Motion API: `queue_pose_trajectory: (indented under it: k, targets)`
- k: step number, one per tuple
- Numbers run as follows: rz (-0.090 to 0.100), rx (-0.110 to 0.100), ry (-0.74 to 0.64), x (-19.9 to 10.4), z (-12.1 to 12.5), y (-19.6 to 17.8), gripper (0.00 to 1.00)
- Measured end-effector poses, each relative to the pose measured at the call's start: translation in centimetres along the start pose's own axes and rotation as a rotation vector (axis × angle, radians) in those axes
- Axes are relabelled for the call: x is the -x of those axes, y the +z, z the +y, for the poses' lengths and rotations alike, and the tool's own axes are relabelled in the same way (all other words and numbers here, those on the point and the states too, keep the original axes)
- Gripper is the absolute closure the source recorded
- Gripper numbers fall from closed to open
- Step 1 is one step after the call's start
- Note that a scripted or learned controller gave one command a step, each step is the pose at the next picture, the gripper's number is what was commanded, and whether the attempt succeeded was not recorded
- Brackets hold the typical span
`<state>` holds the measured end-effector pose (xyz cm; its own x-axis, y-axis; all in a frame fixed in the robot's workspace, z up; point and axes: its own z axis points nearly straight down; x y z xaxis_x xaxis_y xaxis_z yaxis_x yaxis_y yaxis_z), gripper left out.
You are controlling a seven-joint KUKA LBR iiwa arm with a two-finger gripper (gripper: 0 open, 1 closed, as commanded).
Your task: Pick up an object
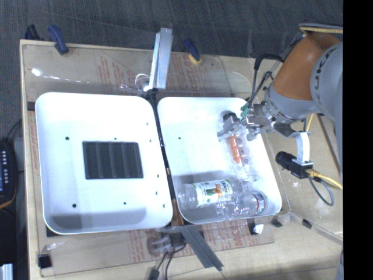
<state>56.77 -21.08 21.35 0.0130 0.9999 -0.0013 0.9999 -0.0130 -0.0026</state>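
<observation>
Clear plastic with an orange insert: that small bottle (pixel 235 149) lies in the right bin (pixel 192 121), near its far right wall, above the big crumpled water bottle (pixel 221 196). I'd come straight down and close across its narrow width. My gripper (pixel 233 123) sits at its upper end, apparently touching; I can't tell the jaw opening.

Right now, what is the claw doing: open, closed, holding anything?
Claw: over the right bin, at a small clear bottle with an orange label; whether it is open, closed or holding the bottle cannot be told.
</observation>
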Motion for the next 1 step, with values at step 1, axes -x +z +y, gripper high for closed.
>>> queue_pose_trajectory:
  k: [1]
  targets:
    - [0.001, 0.001, -0.119, -0.47, 3.98, 2.21, 0.00]
